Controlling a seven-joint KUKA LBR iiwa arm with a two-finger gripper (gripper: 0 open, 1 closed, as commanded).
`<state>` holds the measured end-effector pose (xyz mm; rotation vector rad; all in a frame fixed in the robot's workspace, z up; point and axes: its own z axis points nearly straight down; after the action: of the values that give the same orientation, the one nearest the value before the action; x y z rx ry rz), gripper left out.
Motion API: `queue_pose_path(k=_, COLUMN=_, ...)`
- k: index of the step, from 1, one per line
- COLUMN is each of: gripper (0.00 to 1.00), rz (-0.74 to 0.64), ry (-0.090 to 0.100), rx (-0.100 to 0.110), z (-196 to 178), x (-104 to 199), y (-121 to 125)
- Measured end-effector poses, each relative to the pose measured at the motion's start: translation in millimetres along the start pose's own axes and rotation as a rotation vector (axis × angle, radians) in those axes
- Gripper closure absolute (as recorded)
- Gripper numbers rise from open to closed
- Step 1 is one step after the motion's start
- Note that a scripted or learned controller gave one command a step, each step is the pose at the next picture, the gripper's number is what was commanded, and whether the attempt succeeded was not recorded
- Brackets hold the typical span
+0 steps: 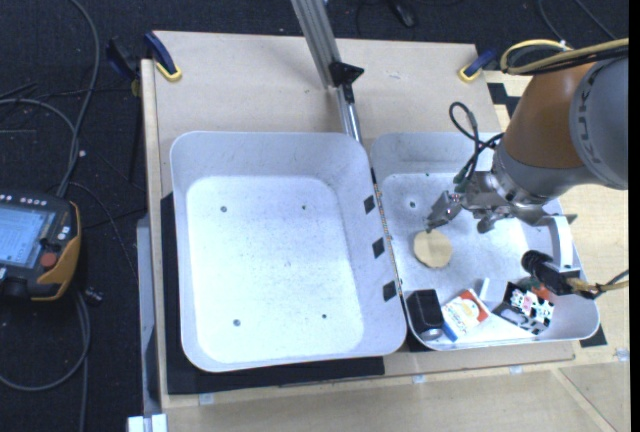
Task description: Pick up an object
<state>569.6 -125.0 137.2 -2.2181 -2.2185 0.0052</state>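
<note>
No readable labels. Arm reaches in from right, gripper low over right bin; can't tell its state. Tan round disc just below it, on the bin floor.

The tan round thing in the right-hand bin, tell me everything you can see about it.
The tan round thing is a small, flattish disc with a pale beige, matte surface, slightly uneven at the edge; its material is not clear from here. It lies flat on the floor of the right bin, near the bin's middle, apart from the black block and the red-and-white packet nearer the front. The pincer is just above and behind it in the view; whether they touch cannot be told.
</note>
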Motion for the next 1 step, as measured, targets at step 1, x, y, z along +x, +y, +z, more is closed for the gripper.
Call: queue_pose_path(k=1, gripper=0.0, rz=0.0, ry=-0.001, rx=-0.007, z=48.5, x=-0.3, y=0.9)
